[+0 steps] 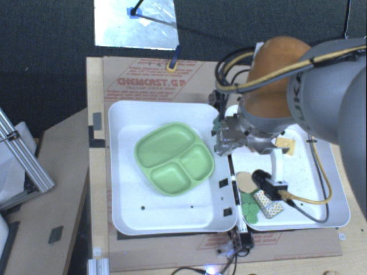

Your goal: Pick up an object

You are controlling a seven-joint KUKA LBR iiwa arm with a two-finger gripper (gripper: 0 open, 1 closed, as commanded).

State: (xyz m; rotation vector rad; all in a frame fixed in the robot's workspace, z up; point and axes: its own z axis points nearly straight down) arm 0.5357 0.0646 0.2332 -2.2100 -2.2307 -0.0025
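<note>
- Step in hand, by judgement: the approach, with no grasp made yet.
- Gripper (pixel 225 137) hanging low over the divider between the left bin (pixel 123 171) and the right bin (pixel 332 205), at about 9 o'clock of the right bin's floor.
- Claw open or closed: cannot tell, masked by the wrist from this slant. Nothing seen held in it.
- Nearest candidate: green divided plate (pixel 175 158), flat in the middle of the left bin, its closest rim at about 8 o'clock from the gripper, near but apart.
- In the right bin, toward 5 o'clock from the gripper: tan disc (pixel 245 181). Further on, at 7 o'clock of that bin, green piece (pixel 249 209) and patterned block (pixel 269 205) just beside each other.
- At about 3 o'clock from the gripper: small yellow block (pixel 285 146), partly behind the arm.
- Next move, probably: settle on one target, centre above it, descend straight, close, lift.
- For the plate: calls for pinching a rim or partition wall, being broad and shallow.
- For the small pieces: calls for clearing the divider and avoiding crowded neighbours.
</note>
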